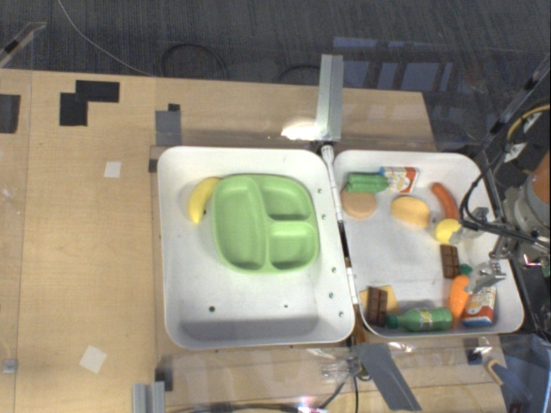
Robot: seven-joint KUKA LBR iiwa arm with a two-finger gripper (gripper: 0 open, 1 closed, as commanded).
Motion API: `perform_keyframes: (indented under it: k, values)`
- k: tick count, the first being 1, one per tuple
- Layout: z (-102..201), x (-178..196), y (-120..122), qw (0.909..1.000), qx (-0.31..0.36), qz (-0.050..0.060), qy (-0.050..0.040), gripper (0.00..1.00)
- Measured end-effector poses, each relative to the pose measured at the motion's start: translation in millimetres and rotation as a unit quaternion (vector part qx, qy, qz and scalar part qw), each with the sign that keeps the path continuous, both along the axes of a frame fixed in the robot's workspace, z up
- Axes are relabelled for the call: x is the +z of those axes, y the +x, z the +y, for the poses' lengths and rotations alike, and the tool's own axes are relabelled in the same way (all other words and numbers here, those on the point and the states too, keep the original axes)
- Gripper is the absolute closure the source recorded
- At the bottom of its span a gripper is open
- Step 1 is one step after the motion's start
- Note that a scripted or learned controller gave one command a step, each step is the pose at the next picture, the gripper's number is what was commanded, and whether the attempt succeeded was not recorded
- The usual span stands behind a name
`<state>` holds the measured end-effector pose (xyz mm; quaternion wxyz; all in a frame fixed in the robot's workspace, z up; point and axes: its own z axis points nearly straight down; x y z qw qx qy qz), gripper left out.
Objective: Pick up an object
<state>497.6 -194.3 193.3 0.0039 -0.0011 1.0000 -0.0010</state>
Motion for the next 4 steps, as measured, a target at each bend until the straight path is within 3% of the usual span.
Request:
perform_keyframes:
  k: [1, 2, 3, 4]
  values:
    - [-11.5, -101.0, 54.4, 0.9982, -0.06, -0.004, -0.0005, 0.0]
    - [-12.4, -102.8, 5.8, 0.9984, -0.057, -0.004, -0.0008, 0.0]
    - [64.0, -102.3, 39.3, 0.9999, 0.008, -0.006, 0.0001, 0.0]
    - [19.1, -103.1, 61.0, 0.9958, 0.092, -0.005, -0.0017, 0.0]
